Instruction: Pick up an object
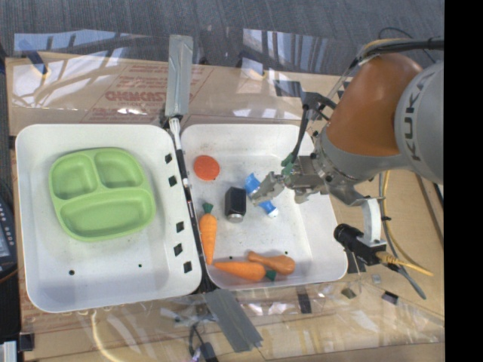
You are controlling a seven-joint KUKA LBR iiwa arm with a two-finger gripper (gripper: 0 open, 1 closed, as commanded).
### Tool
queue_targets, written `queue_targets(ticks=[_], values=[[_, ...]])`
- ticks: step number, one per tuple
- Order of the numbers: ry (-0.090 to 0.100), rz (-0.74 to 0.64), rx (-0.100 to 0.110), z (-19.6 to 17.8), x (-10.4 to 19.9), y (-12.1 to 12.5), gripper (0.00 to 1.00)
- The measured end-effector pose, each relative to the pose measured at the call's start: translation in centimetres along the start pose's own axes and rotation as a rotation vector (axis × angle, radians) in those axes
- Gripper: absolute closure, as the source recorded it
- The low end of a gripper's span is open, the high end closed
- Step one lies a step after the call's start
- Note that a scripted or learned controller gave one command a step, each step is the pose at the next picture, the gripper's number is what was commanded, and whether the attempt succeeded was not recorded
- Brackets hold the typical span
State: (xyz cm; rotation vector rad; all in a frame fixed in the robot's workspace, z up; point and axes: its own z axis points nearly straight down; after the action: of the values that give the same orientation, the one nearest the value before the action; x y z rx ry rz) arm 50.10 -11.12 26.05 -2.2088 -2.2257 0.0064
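Cardboard sheeting under clear plastic covers the bench, and on it sit two shallow white bins side by side, joined along a strip of grey tape. Left bin: holds a green divided plate with three compartments, lying flat toward the bin's middle. Right bin: holds an orange ball near its upper left corner; a black cylinder just below and to the right of the ball; one carrot lying lengthwise against the left wall; and two more carrots lying crosswise along the near wall, touching each other. My arm enters from the right, its orange band above the wrist. My gripper hangs over the middle of the right bin, just right of the black cylinder, with small blue pieces showing just above and below its tip. Whether it grips anything, or is released or clenched, I cannot tell from this angle.
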Motion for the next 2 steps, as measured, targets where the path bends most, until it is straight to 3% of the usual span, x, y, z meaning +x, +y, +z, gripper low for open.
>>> queue_targets(ticks=[1,2], values=[[-0.002,-0.075,-0.001,6.0,-1.3,5.5,0.0],[-0.003,-0.046,-0.025,14.8,-3.8,7.2,0.0]])
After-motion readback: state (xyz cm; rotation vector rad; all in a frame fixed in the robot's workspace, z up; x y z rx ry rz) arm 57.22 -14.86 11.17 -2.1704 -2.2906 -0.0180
